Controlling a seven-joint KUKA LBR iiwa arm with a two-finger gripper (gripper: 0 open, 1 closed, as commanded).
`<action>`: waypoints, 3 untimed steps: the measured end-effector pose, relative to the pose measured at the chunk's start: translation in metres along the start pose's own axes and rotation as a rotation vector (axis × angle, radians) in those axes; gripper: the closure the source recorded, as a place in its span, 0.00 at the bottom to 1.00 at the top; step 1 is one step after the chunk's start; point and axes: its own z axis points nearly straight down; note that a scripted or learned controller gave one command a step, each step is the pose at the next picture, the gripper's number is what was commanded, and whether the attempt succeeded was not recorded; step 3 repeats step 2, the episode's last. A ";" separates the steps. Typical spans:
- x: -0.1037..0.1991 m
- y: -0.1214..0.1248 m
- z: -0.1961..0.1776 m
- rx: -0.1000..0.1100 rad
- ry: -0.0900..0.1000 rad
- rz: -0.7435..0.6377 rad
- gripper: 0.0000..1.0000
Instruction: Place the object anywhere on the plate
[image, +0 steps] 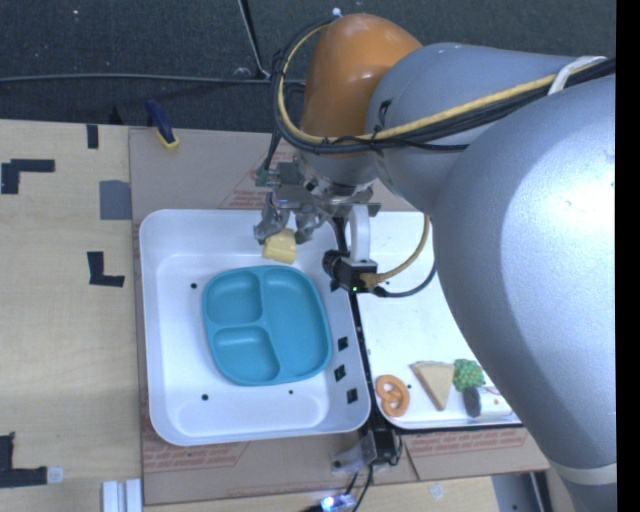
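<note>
- Small pale-yellow blocky object, matte like soft plastic or foam, clamped between the fingers of the metal two-finger gripper.
- Long axis roughly level, pointing left to right.
- Just beyond the far rim of the smooth teal three-compartment plastic plate, not on it.
- Right of the plate: pretzel, sandwich wedge, broccoli.
</note>
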 end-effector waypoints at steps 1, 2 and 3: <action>0.051 0.016 -0.005 -0.001 0.000 0.001 1.00; 0.047 0.016 -0.005 0.000 -0.003 0.005 0.00; 0.047 0.016 -0.005 0.000 -0.003 0.005 0.00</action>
